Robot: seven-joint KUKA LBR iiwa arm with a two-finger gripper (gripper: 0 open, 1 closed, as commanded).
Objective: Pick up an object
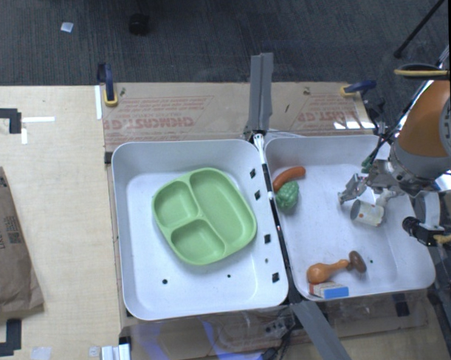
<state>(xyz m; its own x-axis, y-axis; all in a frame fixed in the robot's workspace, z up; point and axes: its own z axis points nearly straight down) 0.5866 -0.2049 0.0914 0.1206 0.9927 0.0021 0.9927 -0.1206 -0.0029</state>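
Right white bin [406,280]: hand [368,194], fingers spread apart, directly above small white cylindrical cup [368,214] near right edge. Left edge: orange carrot [289,175], green leafy vegetable [287,196]. Left white bin [133,289]: 1 green 3-compartment plastic plate [204,215].

camera: 1 | fixed overhead | slanted down | covers both bins [131,216]

Dark grey carpet floor [205,28] beyond my pale wood worktop [57,218], cardboard sheet [179,114] clamped along its back, brown paper bag [10,242] at left.
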